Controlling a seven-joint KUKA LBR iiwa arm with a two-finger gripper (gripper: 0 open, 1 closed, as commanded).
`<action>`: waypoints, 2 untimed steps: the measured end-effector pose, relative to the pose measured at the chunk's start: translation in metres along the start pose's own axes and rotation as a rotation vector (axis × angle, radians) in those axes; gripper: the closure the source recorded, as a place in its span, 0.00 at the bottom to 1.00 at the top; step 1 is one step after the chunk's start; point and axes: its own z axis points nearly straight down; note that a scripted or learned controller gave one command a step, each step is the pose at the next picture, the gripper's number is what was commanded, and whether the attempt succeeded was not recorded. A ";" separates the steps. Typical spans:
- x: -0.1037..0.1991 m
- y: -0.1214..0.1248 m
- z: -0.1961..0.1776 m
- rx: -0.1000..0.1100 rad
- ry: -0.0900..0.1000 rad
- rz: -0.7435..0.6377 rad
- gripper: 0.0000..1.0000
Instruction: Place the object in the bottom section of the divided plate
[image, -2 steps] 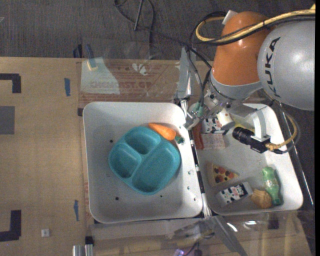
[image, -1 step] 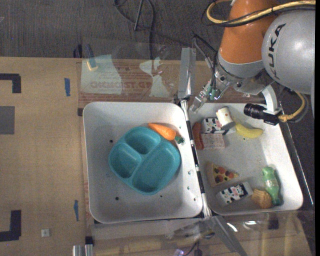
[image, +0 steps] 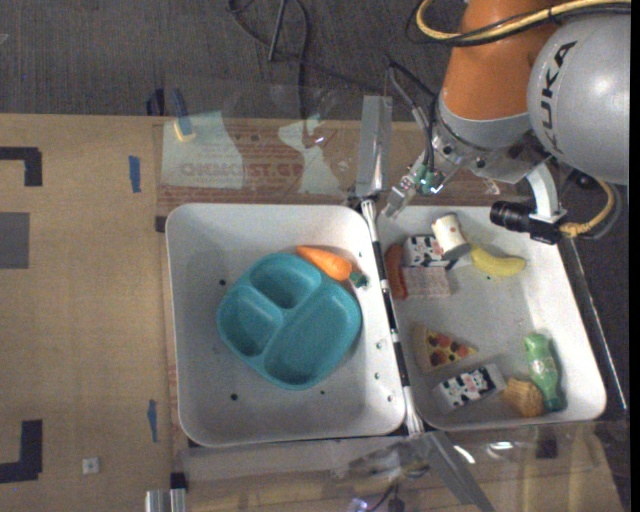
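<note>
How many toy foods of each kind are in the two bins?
Carrot: 1
Banana: 1
Hot dog: 1
Pizza slice: 1
Green bottle: 1
Milk cartons: 2
Cup: 1
Wafer: 1
Bread piece: 1
Total: 10

Robotics lab — KUKA arm (image: 560, 80), taped bench (image: 80, 300) w/ two white bins (image: 200, 400), loose cables (image: 290, 50).
</note>
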 end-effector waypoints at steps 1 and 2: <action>-0.042 -0.040 0.020 0.008 0.008 -0.059 1.00; 0.018 -0.036 0.015 0.007 0.008 -0.076 1.00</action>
